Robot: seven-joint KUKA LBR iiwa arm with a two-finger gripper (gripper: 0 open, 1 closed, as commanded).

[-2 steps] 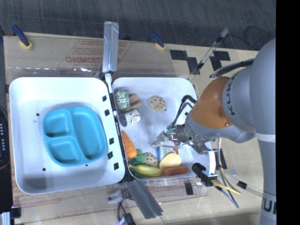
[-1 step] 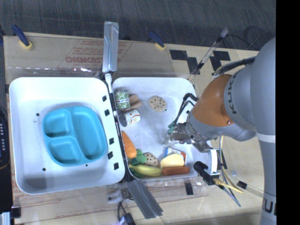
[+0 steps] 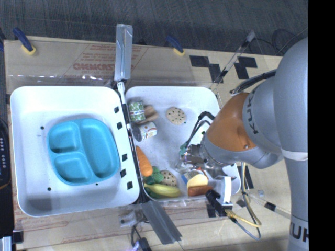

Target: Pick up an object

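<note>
My gripper (image 3: 189, 160) hangs low over the front right part of the right bin (image 3: 194, 94), under the orange wrist band. Just in front of it lies a yellow and brown wedge-shaped item (image 3: 197, 184). To its left are a chocolate-chip cookie (image 3: 168, 177), a banana (image 3: 163, 190), a green leafy piece (image 3: 154, 179) and an orange carrot (image 3: 144, 162). A second cookie (image 3: 176, 115) lies farther back. A green-topped jar (image 3: 136, 110) and a small tin (image 3: 147, 132) sit along the bin's left wall. The view does not show anything held in the gripper.
The left bin (image 3: 31, 103) holds a blue divided tray (image 3: 82, 150). A metal divider post (image 3: 123, 54) stands between the bins at the back. The arm's grey body covers the right bin's right side.
</note>
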